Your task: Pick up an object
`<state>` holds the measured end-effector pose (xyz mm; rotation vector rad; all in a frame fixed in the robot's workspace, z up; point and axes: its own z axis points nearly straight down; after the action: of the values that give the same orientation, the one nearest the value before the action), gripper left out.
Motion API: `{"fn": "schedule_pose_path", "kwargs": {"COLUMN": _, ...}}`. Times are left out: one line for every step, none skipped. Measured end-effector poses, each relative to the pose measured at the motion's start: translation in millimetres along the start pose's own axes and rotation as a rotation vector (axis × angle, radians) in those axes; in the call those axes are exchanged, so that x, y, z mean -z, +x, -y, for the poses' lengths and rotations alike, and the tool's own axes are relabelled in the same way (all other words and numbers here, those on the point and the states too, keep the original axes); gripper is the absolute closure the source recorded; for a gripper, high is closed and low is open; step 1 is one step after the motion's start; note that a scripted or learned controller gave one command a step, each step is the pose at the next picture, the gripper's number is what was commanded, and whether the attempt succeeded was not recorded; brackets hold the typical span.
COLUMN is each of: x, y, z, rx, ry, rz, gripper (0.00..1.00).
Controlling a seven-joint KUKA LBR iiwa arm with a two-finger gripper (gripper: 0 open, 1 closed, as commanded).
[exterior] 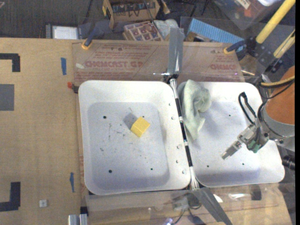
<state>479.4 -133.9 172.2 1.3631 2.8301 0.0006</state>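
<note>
A small yellow block [140, 126] lies near the middle of the left white bin [93, 172]. In the right white bin [262, 172], a pale crumpled cloth [193, 108] lies against the left wall. My gripper [227, 153] hangs low over the right bin's floor, right of centre, pointing down and to the left. It stands apart from the cloth, to the cloth's lower right, and nothing shows at its tip. The arm's orange band [283, 104] is at the right edge.
A divider of bin rims [180, 139] runs between the two bins. A black cable [248, 108] loops over the right bin beside the wrist. Cardboard and clutter sit behind the bins, and the wooden bench [37, 125] lies to the left.
</note>
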Motion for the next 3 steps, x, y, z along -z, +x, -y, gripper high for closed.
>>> {"fn": "schedule_pose_path", "kwargs": {"x": -84.3, "y": -65.5, "z": -70.6, "rx": -0.091, "ry": -0.007, "rz": 0.009, "gripper": 0.0}}
{"fn": "schedule_pose_path", "kwargs": {"x": -84.8, "y": -103.1, "z": -36.5, "rx": -0.09, "ry": -0.004, "rz": 0.007, "gripper": 0.0}}
{"fn": "schedule_pose_path", "kwargs": {"x": -84.9, "y": -52.7, "z": 2.2, "rx": -0.119, "ry": -0.004, "rz": 0.004, "gripper": 0.0}}
